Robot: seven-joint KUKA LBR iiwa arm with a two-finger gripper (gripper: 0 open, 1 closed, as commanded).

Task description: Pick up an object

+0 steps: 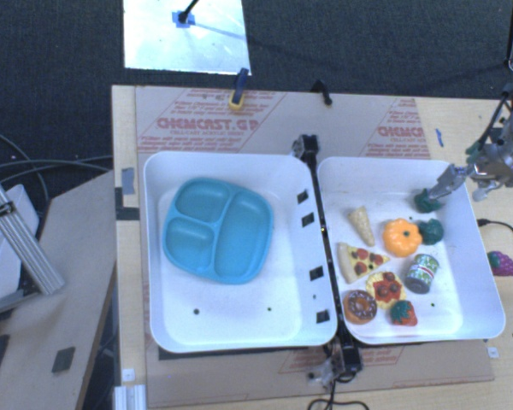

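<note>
Several toys crowd the right bin [487,314] near the table's right edge: pumpkin [402,237], broccoli [430,230], can [422,272], pizza slices [356,259], donut [359,306], strawberry [402,313]. They sit so close that a grab could nudge neighbours or close on nothing. The pincer [427,199] hangs at the bin's far right corner over something dark green; whether it is spread or closed I cannot tell, since it blurs.

Lab bench [197,114] (robot test bins [239,165]).
</note>
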